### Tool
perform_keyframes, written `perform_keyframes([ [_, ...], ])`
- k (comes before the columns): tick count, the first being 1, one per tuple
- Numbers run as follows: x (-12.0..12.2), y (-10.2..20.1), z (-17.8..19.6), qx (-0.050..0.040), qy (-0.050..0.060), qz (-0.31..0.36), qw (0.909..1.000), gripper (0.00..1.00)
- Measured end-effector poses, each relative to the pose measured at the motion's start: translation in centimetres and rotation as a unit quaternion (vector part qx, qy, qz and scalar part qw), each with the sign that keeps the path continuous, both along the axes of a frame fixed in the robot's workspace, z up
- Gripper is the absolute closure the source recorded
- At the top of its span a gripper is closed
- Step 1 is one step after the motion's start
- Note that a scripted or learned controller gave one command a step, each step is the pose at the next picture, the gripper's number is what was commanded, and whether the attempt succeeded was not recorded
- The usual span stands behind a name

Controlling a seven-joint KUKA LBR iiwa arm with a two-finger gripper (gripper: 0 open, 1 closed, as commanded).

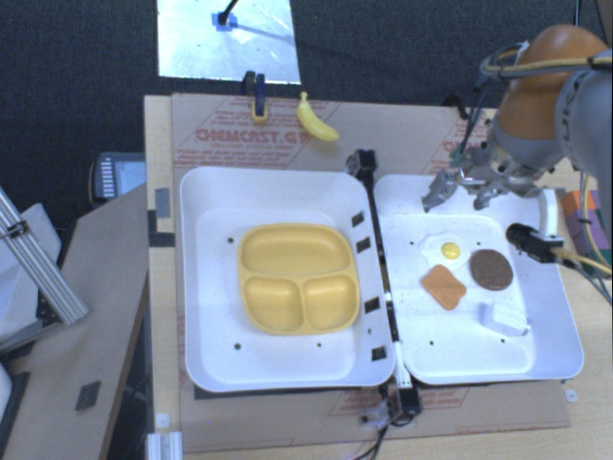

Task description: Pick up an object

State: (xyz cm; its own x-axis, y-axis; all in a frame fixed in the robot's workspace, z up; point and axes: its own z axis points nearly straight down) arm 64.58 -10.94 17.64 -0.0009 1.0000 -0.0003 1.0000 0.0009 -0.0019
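While the yellow tray (292, 278) is lying in the left bin (206, 257), the fingers (436, 195) are hovering spread at twelve o'clock of the right bin (556, 338), needing to descend squarely over the fried egg (447, 250) at six o'clock.

Red print runs across the cardboard sheet (383, 132) under the bins, and it reads roughly "CHEMCAST" along the far edge. More red lettering shows on the near edge and right corner, too small to read.
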Motion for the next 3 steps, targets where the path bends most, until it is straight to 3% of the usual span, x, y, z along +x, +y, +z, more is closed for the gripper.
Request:
perform_keyframes([
  [1, -0.1, -0.1, -4.2, 0.0002, 0.0, 0.0, 1.0, 0.0],
  [2, 0.1, -0.2, -2.8, -0.0005, -0.003, 0.0, 1.0, 1.0],
  [3, 0.7, -0.8, 3.5, -0.0009, -0.006, 0.001, 1.0, 1.0],
])
